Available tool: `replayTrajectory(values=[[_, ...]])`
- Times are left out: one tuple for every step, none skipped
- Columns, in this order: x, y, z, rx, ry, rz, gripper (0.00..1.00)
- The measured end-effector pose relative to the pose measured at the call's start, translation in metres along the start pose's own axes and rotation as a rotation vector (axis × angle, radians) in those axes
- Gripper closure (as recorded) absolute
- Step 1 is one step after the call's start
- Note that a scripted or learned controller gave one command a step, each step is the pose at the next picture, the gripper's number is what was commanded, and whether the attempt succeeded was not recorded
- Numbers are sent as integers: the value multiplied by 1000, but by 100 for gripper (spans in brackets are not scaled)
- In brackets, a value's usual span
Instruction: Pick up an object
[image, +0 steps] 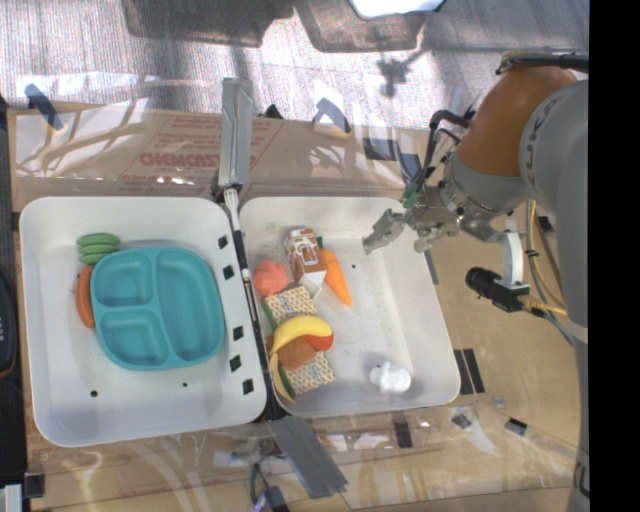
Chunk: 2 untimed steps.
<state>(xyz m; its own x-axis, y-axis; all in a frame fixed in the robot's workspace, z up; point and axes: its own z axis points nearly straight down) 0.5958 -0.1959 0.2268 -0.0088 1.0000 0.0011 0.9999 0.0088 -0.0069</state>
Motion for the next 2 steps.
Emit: replayTrajectory(values=[[5, 35, 110, -8, -1, -85, 0], [32, 20, 119, -43, -23, -209, 0]])
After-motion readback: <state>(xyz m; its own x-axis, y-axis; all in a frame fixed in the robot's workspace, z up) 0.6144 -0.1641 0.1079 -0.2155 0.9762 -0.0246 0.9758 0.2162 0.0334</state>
